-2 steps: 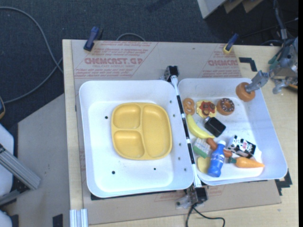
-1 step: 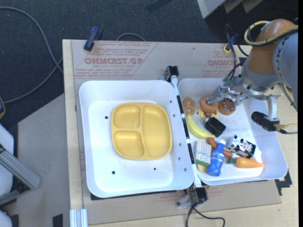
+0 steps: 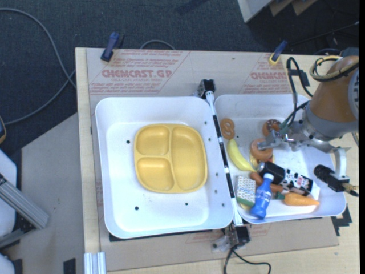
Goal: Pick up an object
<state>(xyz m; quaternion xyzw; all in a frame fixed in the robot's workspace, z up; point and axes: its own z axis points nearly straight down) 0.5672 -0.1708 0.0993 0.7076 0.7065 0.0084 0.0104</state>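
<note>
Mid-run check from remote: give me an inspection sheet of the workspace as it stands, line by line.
Surface: bench board bears two white bins; left bin, right bin.
Job's things: in the right bin, banana, blue bottle lying at the near edge, carrot, pretzel, orange ring, small printed box, black and white item.
Clutter: yellow divided plate in the left bin.
Grippers: gripper low over the right bin's far half, near the orange ring; finger state cannot be told.
Cables: black cable along the arm; grey cable on the floor.
Surroundings: dark carpet; blue clamps on the board's far edge.
</note>
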